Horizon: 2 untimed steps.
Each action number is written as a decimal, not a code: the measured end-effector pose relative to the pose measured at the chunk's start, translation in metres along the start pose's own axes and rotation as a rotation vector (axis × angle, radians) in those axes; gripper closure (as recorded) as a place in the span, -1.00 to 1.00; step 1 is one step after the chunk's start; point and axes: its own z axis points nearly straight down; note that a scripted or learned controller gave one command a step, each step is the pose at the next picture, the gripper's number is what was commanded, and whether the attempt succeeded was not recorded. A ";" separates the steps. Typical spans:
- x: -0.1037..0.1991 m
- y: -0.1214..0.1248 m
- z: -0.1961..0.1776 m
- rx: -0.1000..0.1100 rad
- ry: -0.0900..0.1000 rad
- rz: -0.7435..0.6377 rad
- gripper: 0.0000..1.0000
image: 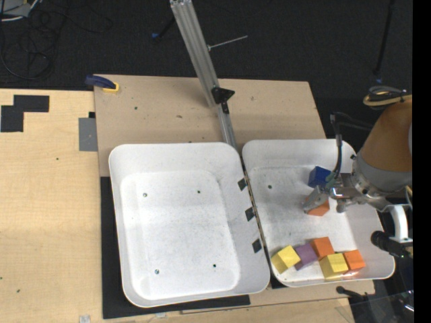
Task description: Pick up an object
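Note:
My gripper (328, 204) hangs low over the middle of the right bin (283, 155), reaching in from the right. Its two fingers stand apart, open. A small orange block (318, 210) lies on the bin floor just under the left fingertip (314, 200), not between the fingers. A blue block (319, 176) sits right behind the gripper, partly hidden by the wrist. Along the bin's front edge lie a yellow block (287, 257), a purple block (306, 253), an orange block (323, 246), another yellow block (333, 266) and another orange block (354, 260).
The left bin (128, 160) adjoins the right one, with black clips (249, 213) on the shared rim. A slanted metal rail (202, 59) rises behind the bins. The arm's orange band (390, 140) is at the right edge.

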 end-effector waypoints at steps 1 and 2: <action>0.001 -0.001 0.054 -0.001 -0.001 0.001 -1.00; -0.001 -0.001 0.041 -0.004 -0.002 0.009 1.00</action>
